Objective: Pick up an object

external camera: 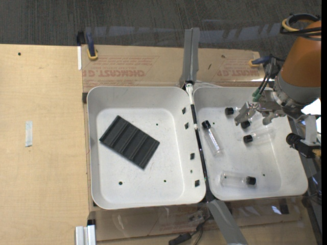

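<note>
Pincer (251,112) low over right bin (286,188), upper part, arm entering from 3 o'clock. Whether pincer spread or pressed together: cannot tell, metal parts blur together.

Nearest target: clear tube with black cap (255,137), just beside pincer at its 6 o'clock, long axis running roughly 3-to-9, cap at 9 end. Nothing seen pinched.

Other tubes: one (211,136) at pincer's 8 o'clock near divider, axis 11-to-5; one (237,178) well apart toward 6, axis 3-to-9.

Black ridged panel (129,141) in left bin (102,188), far at 9 o'clock.

Judgement: short drop toward 6 suits the nearest tube; jaws should close across the 3-to-9 axis.
</note>
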Available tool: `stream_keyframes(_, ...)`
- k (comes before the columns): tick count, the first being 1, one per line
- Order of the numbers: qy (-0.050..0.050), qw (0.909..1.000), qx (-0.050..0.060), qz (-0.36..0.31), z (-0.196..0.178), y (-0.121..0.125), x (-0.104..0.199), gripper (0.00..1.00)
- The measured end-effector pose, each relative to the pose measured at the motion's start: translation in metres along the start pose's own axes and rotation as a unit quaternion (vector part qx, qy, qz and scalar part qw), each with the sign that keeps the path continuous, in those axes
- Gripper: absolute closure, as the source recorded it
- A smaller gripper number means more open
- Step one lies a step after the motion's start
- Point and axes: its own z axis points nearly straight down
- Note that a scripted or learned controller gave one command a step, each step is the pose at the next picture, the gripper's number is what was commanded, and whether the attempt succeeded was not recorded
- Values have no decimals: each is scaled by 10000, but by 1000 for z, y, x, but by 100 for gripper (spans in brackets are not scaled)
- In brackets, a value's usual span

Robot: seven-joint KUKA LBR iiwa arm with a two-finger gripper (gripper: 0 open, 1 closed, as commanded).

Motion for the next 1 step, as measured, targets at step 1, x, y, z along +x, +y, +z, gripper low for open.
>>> stream_keyframes(1, -13, 9997, -34, -247, 90, 72, -66, 0)
